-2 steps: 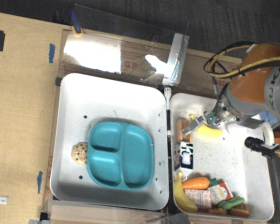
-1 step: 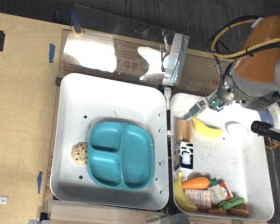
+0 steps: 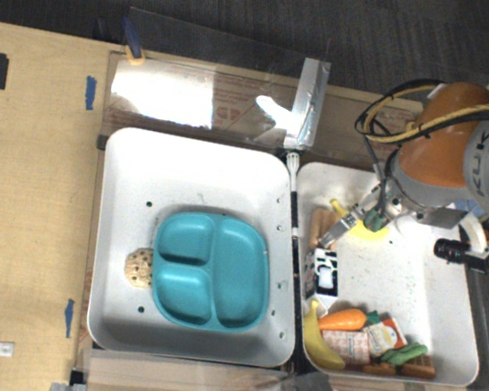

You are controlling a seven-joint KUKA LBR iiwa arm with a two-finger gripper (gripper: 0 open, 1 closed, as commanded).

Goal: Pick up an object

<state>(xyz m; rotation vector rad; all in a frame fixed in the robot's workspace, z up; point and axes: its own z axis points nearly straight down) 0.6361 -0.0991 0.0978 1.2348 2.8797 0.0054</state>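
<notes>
Two shallow white bins side by side on the tan worktop (image 3: pixel 7 225). In the left white bin (image 3: pixel 129 161): a teal plastic divided plate with three compartments (image 3: pixel 211 270), lying flat toward the bin's near edge, and a small round speckled cookie (image 3: pixel 139 266) touching the plate's left rim.

In the right white bin (image 3: pixel 423 294): a cluster packed along the near edge. A yellow banana (image 3: pixel 317 340) curved in the near-left corner; an orange carrot (image 3: pixel 343 319) lying just above it; a red-and-white printed packet (image 3: pixel 367 340) beside the carrot; a green vegetable piece (image 3: pixel 406 353) toward the near-right corner, overlapping the packet's right end, with a brown stick-like item (image 3: pixel 401 368) along the near wall beneath. A tan elongated object (image 3: pixel 320 226) lying against the left wall, toward the far-left corner. A small black-and-white block (image 3: pixel 326 273) just below it, also close to the left wall.

Grey arm with orange band (image 3: pixel 450 132) reaching in over the far right corner of the right bin. Gripper (image 3: pixel 358 218) low over the bin's far-left part, just right of the tan object, with a small yellow-green item (image 3: pixel 374 222) right at the tip. Fingers too blurred and small to judge; cannot tell whether wide, narrow, or clamped on anything. Pale yellow glare on the bin floor beside the tip.
</notes>
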